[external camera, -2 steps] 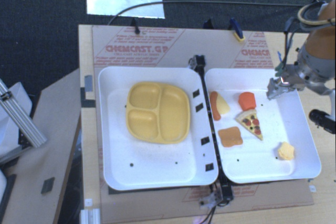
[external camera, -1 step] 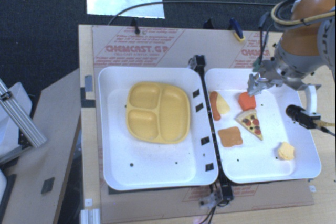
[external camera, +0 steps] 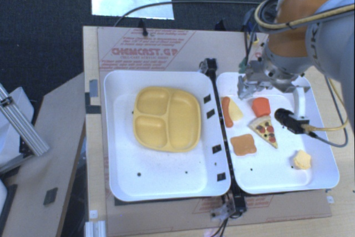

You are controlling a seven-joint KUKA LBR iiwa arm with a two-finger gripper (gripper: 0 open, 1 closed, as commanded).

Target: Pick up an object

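You see the grey two-finger gripper (external camera: 250, 87) low in the right white bin (external camera: 319, 172), its grasp unreadable, beside a red block (external camera: 261, 106).

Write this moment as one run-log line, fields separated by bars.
gripper over right bin, near red block | nothing seen held | yellow tray in left bin

Yellow tray (external camera: 166, 119), red block (external camera: 261, 106), orange-banded grey arm (external camera: 310, 19), white bins (external camera: 122, 175).
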